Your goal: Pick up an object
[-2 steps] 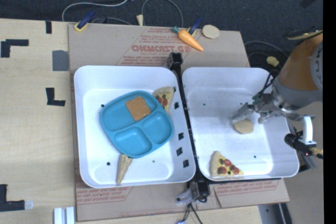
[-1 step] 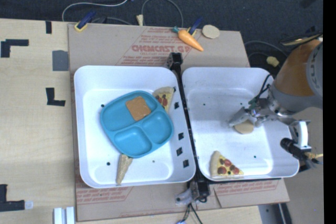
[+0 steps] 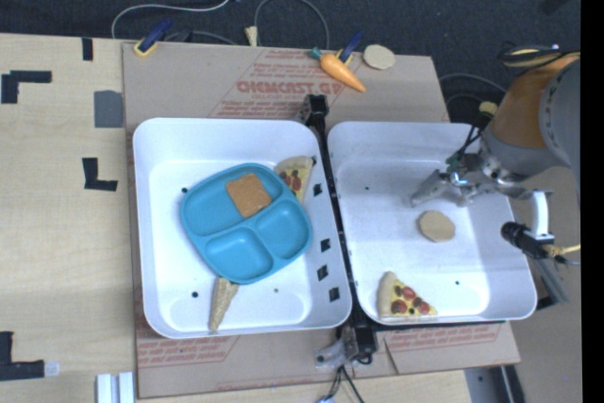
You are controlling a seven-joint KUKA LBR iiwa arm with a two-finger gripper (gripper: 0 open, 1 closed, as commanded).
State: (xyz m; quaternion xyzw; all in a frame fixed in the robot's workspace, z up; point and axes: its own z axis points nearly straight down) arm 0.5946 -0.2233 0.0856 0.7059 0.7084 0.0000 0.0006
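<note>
Approach is the step I judge to be in hand: nothing is lifted yet. The gripper (image 3: 436, 187) hangs over the right bin (image 3: 377, 139), right of centre in the frame, with the arm (image 3: 528, 123) coming in from the right edge. Its two fingers (image 3: 422, 194) look spread apart, one pointing left and down, the other shorter beside it, and I see nothing between them.

The nearest candidate is the round biscuit (image 3: 437, 226), lying on the bin floor just below the fingertips in the frame and apart from them. A pizza slice (image 3: 404, 296) lies lower in the same bin, near its bottom wall. I would take the biscuit: to my eye the next move calls for a short shift down the frame to centre the jaws over it, a straight descent to the floor, then a close. It is flat and low, so I expect the fingers must reach almost to the bin floor to get any purchase, and a slip is likely.

In the left bin (image 3: 151, 203) sit a blue tray (image 3: 269, 245) with a brown square (image 3: 248, 194) in it, a second pizza slice (image 3: 298, 173) partly tucked behind the tray's upper right edge, and a cone (image 3: 221, 302) whose top is hidden under the tray. A carrot (image 3: 342, 71) and a pale disc (image 3: 379, 58) lie outside on the cardboard at upper centre.

How high the gripper is above the floor I cannot judge from this slant, and the wrist blurs into the arm at the right.
</note>
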